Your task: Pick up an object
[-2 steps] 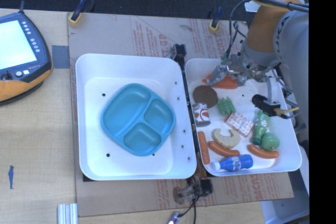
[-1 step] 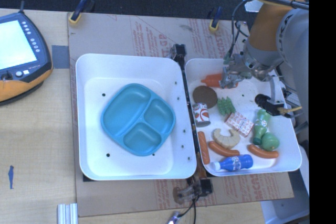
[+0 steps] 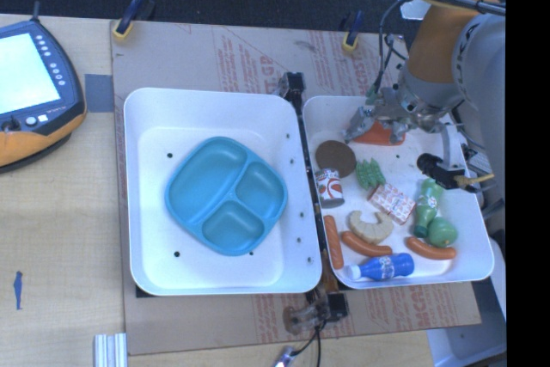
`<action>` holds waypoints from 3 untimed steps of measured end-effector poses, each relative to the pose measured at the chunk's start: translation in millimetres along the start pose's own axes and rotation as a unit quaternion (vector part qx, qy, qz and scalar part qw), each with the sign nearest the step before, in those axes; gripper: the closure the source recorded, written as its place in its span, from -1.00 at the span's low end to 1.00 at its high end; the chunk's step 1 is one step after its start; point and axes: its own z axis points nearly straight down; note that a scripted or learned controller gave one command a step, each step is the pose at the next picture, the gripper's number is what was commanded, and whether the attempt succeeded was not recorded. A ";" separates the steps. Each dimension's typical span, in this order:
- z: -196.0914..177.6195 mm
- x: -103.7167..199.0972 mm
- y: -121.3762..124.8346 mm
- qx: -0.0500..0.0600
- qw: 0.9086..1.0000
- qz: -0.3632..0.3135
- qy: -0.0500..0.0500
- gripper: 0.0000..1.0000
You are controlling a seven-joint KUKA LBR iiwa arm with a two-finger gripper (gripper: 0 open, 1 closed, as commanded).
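My gripper (image 3: 379,126) is low over the back of the right bin (image 3: 481,266), under the orange-banded wrist. Its two grey fingers (image 3: 358,127) stand apart, and a small orange toy piece (image 3: 379,135) lies on the bin floor between them. The gripper looks open and the piece is not lifted. In front of it lie a brown disc (image 3: 335,155), a small red-and-white can (image 3: 329,187), a green leafy toy (image 3: 370,174), a pink checked packet (image 3: 393,202), a beige bread piece (image 3: 371,225), sausages (image 3: 368,244), green vegetables (image 3: 432,219) and a blue-and-white bottle (image 3: 385,268).
The left bin (image 3: 146,271) holds a blue divided plate (image 3: 226,195). A black clamp (image 3: 294,85) sits where the bins meet at the back. A tablet pendant (image 3: 34,90) lies at the bench's far left. Cables and a black fitting (image 3: 438,169) hang beside the wrist.
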 end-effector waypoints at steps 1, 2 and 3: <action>-10.4 -0.8 -0.1 0.001 1.000 -0.001 0.000 1.00; -10.3 -0.7 -0.1 0.001 1.000 -0.001 0.000 -1.00; -20.6 -1.5 0.0 0.001 1.000 -0.002 0.000 1.00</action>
